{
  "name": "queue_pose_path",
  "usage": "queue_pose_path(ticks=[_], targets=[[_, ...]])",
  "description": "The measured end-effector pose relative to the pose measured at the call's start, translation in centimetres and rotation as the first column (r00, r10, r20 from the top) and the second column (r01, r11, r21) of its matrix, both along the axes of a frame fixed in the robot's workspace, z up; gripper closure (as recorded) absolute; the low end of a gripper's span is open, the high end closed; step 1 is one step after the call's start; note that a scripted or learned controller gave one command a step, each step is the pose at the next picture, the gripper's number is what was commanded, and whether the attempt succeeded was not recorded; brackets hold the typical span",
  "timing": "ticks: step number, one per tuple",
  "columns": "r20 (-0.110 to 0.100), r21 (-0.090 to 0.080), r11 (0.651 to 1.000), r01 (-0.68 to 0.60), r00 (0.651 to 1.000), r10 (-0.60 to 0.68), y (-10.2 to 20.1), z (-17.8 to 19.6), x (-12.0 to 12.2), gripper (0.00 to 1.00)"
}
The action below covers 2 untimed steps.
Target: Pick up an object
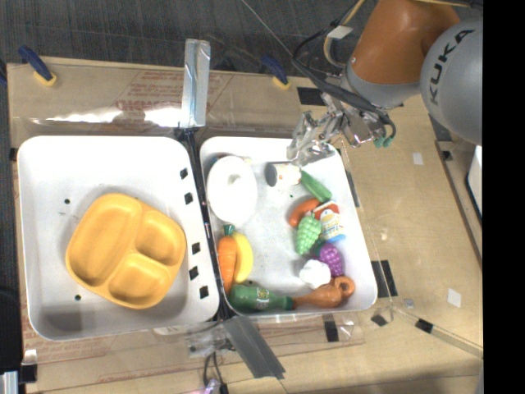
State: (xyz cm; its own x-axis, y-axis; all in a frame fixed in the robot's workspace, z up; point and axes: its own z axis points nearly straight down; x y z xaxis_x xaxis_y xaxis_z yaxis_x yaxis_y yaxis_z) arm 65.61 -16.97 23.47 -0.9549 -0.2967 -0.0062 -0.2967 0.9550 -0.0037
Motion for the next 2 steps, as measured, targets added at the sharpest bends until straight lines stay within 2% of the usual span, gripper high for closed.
queue_pose_path(ticks=[1, 2], targets=[[-0.008, 0.001, 0.965, 0.263, 0.965, -0.263, -3.7, -4.0, -0.6, 1.0], [-0.001, 0.003, 0.953, 0.303, 0.953, -0.303, 1.3, -1.4, 0.3, 1.0]])
